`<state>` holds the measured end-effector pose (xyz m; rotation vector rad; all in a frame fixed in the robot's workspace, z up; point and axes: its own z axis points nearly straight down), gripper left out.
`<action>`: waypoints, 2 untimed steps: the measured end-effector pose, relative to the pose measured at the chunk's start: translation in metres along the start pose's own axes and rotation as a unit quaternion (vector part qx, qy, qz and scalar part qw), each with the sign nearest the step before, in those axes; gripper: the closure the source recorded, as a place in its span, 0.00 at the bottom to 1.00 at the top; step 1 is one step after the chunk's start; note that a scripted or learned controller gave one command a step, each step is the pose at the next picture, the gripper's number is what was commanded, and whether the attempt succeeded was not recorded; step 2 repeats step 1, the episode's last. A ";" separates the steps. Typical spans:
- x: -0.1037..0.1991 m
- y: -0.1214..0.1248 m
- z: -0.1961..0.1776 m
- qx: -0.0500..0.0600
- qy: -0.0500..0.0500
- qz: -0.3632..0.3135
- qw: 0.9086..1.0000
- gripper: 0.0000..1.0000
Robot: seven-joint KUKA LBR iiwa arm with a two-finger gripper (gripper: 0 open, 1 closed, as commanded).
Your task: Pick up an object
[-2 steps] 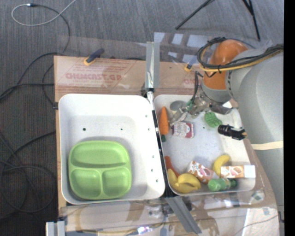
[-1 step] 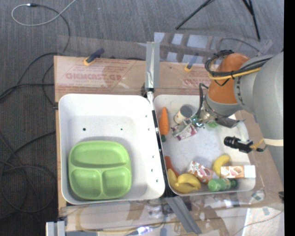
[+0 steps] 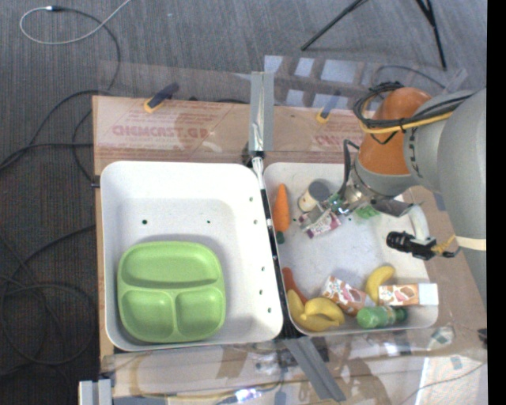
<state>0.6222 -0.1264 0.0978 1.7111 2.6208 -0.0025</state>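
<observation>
This is a robotics lab setup: just left of the gripper [image 3: 341,199] sit two white bins [image 3: 237,178] on taped cardboard [image 3: 170,130] held with clamps [image 3: 160,96], and loose cables [image 3: 67,20] and tripod legs [image 3: 336,24] trail across grey carpet [image 3: 198,39] beyond it.

Both bins [image 3: 170,178] are white. The divided tray [image 3: 171,290] is lime green; the carrot [image 3: 281,207] orange. At five o'clock, yellow bananas [image 3: 320,312].
</observation>
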 end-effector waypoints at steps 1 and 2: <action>0.071 0.011 -0.086 0.003 0.005 -0.072 0.997 1.00; 0.071 0.011 -0.086 0.003 0.005 -0.072 0.997 1.00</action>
